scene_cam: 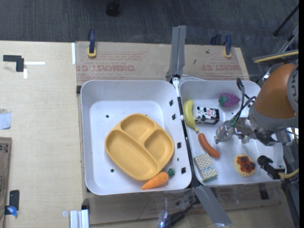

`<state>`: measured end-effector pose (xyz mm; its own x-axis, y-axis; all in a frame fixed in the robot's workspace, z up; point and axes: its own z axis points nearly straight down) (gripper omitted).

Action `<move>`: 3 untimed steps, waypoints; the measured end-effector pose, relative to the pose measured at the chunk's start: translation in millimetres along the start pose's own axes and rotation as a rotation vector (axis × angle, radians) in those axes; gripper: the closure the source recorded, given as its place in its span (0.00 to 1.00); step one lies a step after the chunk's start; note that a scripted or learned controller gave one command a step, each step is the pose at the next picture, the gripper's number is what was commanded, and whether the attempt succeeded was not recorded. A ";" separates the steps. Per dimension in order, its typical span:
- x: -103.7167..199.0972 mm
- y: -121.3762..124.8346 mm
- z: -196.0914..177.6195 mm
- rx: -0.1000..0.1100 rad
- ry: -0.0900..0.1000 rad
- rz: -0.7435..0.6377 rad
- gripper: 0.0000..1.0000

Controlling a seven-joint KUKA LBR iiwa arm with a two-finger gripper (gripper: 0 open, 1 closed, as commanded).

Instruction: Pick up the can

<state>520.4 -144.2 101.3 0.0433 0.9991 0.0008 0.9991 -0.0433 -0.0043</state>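
Observation:
The can (207, 114) is small, black and white, and lies on its side in the right bin (228, 180), just right of a banana (190, 115). My gripper (223, 133) hangs over the middle of that bin, a short way to the near right of the can and apart from it. It sits just above the right end of a red sausage (209, 145). Nothing shows in the gripper. The grey arm with its orange band (278, 96) reaches in from the right.
Also in the right bin are purple grapes (229, 99) at the back, a cracker box (205, 167) and a small pizza (245, 165) at the front. The left bin (95, 127) holds a yellow divided plate (138, 146) and a carrot (156, 180).

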 end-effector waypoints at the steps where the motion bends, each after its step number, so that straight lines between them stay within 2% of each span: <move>1: -22.4 2.2 -138.7 -0.004 -0.003 -0.062 0.00; 2: -19.1 41.9 -53.1 -0.002 -0.002 -0.053 0.00; 3: -33.4 66.1 9.6 -0.003 -0.002 -0.056 0.00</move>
<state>584.9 -180.5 91.5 -0.0128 0.9999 -0.0013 0.9999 0.0128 -0.0014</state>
